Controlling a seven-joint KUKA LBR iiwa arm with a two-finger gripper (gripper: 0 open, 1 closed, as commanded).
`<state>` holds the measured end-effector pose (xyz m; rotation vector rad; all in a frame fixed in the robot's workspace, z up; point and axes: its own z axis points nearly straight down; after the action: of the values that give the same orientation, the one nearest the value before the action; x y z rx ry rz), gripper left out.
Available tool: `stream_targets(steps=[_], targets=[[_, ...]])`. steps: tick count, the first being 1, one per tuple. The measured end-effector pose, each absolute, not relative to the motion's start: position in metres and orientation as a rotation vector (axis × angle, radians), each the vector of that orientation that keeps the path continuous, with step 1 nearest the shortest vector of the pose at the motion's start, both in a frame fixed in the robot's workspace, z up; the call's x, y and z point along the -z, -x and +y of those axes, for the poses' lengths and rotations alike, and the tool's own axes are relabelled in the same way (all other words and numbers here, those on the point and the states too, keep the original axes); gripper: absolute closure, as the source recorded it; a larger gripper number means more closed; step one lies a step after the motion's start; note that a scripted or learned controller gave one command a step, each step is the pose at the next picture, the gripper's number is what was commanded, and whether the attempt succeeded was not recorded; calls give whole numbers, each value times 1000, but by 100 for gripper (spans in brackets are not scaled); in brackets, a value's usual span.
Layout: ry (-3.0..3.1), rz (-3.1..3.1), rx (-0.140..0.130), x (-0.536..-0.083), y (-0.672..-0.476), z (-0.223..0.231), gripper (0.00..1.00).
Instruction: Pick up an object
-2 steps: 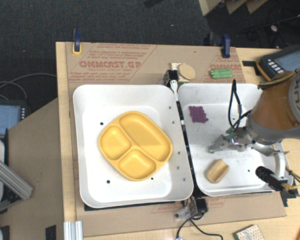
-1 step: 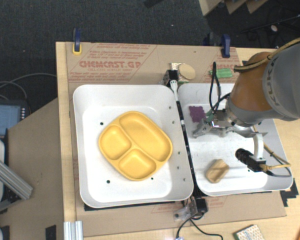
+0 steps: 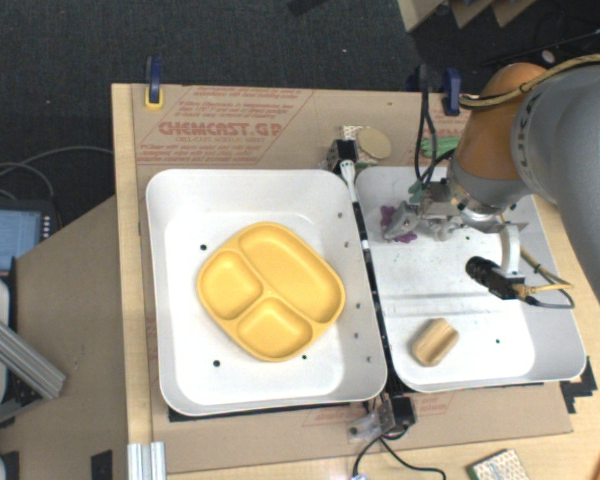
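- Currently, camera view, hand (image 3: 427, 214): low over the far left corner of the right bin (image 3: 552, 360), just beside a small purple object (image 3: 397, 220). Whether it is spread or pressed together cannot be told, as the metal parts blur together there.
- Purple object: likeliest target. It lies close to the bin's far wall and the divider, and nothing shows it pinched.
- Risk one: the corner leaves little room, so the hand may strike the wall or close off-centre and nudge the object away.
- Risk two: the object looks small and irregular, so a shallow grip may let it slip on lifting.
- Tan block (image 3: 435, 341): near the front of the right bin, well apart from the hand, with open room around it.
- Yellow divided tray (image 3: 270, 290): in the left bin (image 3: 178, 368), wide and awkward to grip.
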<state>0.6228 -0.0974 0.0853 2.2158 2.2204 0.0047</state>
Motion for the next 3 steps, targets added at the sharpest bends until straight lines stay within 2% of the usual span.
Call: stream_targets(steps=[1, 2, 3], targets=[[-2217, 2220, -4, -96, -621, -97, 100], [-2218, 2221, -2, -95, -621, -97, 0], [-2216, 2222, -3, -85, -668, -98, 0]])
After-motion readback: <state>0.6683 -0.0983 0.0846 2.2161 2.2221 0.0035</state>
